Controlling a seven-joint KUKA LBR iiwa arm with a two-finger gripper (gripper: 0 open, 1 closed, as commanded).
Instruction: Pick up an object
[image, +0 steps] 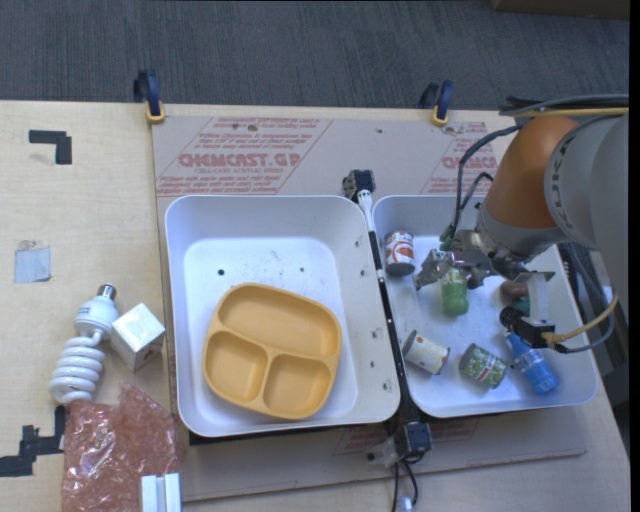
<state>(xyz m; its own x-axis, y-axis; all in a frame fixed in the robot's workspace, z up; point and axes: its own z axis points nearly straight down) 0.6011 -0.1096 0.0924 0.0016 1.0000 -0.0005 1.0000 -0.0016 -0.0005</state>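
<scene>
gripper (452, 268) sits low in the right bin (580, 395), fingers pointing toward the divider, right over a green bottle (455, 295). whether the fingers are apart or together, can't tell, and can't tell if they're actually on the bottle either. the bottle's long axis runs roughly up-down in the view, cap end tucked up under the gripper, base pointing at the near rim.

count in the right bin: one green bottle, one red and white can (399, 250) up by the divider, one white cup (426, 353) lying on its side near the front with its long axis slanting left to right, one green crumpled packet (483, 366) just beside it, one blue bottle (531, 366) lying slanted, pointing to the front right corner. there's also a small brownish thing (517, 291) by the wrist, too hidden to name.

left bin (190, 300) has one yellow tray (271, 349) with three compartments, tilted a bit.

out on the bench to the left: one spiral bulb (84, 346), one white cube (138, 333) touching it, one pink bubble wrap (110, 450) sheet.
</scene>
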